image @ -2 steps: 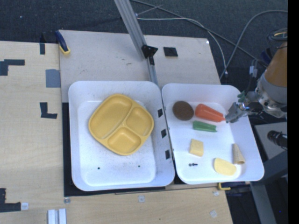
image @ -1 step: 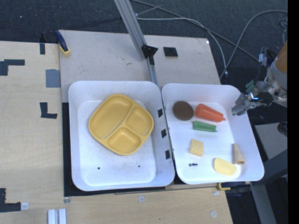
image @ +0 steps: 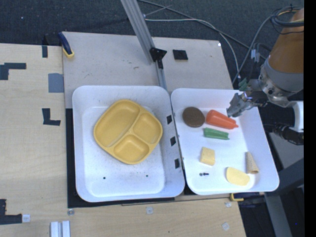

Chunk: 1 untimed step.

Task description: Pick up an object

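Light wood bench point(image: 29, 147) w/ dark tape marks; paler board point(image: 113, 58) behind it. Dark carpet floor point(image: 59, 9) (cables point(image: 197, 21) trailing across). Slanted metal pole point(image: 136, 19) at centre.

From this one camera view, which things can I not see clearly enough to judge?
- Gripper: its fingers are small and blurred over the carrot, so open or shut, and whether it touches, cannot be told.
- Arm: cut off by the view's right edge.
- Small dark speck in the right bin: too small to identify.
- Cone-shaped item: too small to name.
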Tool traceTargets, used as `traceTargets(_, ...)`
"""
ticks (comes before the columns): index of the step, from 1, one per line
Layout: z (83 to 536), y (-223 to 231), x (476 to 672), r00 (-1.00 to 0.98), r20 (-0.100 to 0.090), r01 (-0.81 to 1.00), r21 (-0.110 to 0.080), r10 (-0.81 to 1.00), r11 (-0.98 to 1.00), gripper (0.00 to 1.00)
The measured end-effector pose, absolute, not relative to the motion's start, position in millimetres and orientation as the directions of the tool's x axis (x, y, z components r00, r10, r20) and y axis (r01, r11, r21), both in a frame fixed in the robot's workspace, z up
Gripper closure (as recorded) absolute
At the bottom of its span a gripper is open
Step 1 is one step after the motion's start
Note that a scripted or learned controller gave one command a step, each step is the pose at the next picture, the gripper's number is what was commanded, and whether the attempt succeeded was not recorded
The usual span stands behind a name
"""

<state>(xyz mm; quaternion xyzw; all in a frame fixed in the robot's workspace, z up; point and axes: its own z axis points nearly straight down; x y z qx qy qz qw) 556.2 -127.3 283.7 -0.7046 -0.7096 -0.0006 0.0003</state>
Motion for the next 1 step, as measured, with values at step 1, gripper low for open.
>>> traceTargets(1, 278.8, -67.1, 574.2, -0.007, 0.001, 1.000, 0.000, 1.000, 0.007, 1.00)
